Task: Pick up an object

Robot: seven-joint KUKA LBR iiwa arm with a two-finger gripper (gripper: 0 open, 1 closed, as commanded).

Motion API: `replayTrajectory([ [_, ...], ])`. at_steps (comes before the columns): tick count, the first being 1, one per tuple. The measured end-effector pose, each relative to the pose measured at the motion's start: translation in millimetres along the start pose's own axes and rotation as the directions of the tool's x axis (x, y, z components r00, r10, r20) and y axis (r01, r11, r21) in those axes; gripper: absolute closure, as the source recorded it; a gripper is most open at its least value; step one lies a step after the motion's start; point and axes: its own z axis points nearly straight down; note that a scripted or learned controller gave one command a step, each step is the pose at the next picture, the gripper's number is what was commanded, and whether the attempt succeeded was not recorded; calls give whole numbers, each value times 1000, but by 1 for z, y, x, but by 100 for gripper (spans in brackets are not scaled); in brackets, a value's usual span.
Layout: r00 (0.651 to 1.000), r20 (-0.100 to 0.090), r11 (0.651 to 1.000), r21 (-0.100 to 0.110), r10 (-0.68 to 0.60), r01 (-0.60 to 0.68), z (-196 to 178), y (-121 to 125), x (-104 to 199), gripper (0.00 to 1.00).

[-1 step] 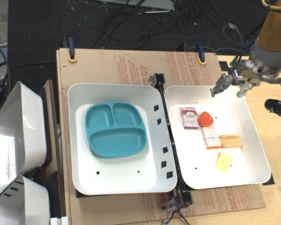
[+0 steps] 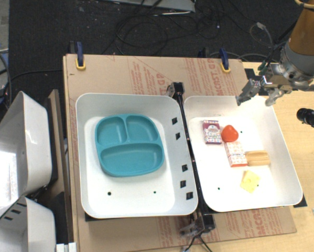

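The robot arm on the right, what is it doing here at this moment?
The arm's gripper hangs over the far edge of the right bin, its fingers spread apart with nothing between them. In that bin lie a small pink box, a red tomato-like piece, a pink-and-white packet, a tan block and a yellow piece. The left bin holds a teal divided plate. Nothing has been picked up yet.
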Motion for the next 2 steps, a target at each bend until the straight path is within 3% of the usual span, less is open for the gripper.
replayTrajectory([
  [2, 1000, -1, 1000, 5, 0, 0, 109, 5, 3, 0],
])
